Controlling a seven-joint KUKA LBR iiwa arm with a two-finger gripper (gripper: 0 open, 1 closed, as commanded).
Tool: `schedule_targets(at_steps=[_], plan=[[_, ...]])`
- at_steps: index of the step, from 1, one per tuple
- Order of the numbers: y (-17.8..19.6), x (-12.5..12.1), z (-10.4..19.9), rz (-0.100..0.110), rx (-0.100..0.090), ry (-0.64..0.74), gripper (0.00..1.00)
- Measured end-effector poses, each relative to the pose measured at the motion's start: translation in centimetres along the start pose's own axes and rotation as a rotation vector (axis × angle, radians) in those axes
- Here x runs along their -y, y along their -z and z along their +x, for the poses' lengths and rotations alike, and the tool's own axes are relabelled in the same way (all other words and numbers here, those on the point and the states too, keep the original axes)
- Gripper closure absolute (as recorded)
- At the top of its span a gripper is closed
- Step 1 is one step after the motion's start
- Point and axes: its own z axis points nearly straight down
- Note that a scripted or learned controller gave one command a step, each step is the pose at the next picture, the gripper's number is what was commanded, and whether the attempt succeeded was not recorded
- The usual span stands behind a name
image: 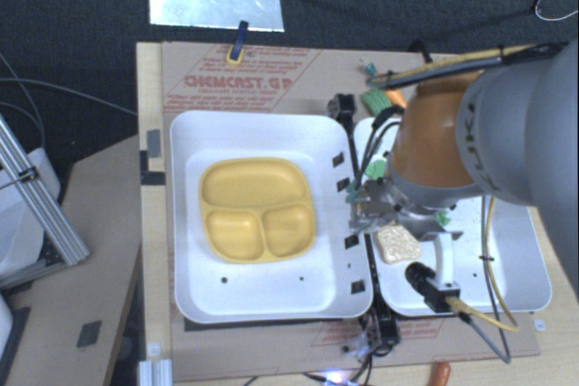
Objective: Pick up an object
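On the desk [158,194] two white bins are sitting side by side. The left bin [262,127] is holding one yellow divided plate [258,208], lying flat with three compartments, probably just parked there. The arm [452,140] is leaning low over the right bin [520,276], where one pale speckled object [398,243] is lying beneath the claw [384,214], likely the target; whether the claw is clenched or released I cannot tell.

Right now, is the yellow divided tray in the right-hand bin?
No, the yellow divided tray lies in the left bin, apart from the arm over the right bin.
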Motion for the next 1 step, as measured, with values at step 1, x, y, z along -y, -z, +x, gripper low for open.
schedule_targets(at_steps=[1], plan=[[0.59,-0.11,-0.13,-0.008,0.0,-0.002,0.0]])
